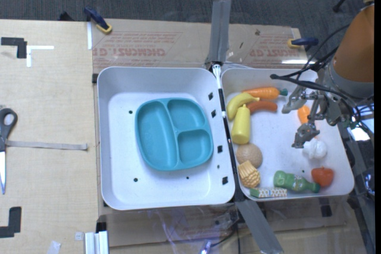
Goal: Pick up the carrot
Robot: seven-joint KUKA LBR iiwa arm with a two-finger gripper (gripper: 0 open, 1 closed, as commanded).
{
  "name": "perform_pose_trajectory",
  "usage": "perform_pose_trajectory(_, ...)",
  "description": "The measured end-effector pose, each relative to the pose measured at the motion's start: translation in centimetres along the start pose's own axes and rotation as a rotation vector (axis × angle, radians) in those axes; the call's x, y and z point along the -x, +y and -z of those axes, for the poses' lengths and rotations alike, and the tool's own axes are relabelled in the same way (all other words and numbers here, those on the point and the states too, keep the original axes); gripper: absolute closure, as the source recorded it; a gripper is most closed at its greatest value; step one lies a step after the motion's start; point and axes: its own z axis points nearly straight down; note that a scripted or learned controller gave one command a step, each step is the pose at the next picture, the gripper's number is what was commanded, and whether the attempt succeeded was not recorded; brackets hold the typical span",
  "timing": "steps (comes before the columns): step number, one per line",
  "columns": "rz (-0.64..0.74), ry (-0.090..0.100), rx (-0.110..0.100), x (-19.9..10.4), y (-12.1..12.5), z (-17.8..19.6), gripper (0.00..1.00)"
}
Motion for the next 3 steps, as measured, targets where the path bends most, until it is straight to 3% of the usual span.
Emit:
perform_pose_trajectory(1,-0.199,-0.001,-0.001,6.8,-2.7,-12.0,0.00)
perform_pose_trajectory(2,0.065,-0.003,-0.001,5.3,-8.9,-11.9,0.00)
perform_pose_trajectory(3,0.068,-0.009,-0.003,5.5,-8.8,-10.8,1.00)
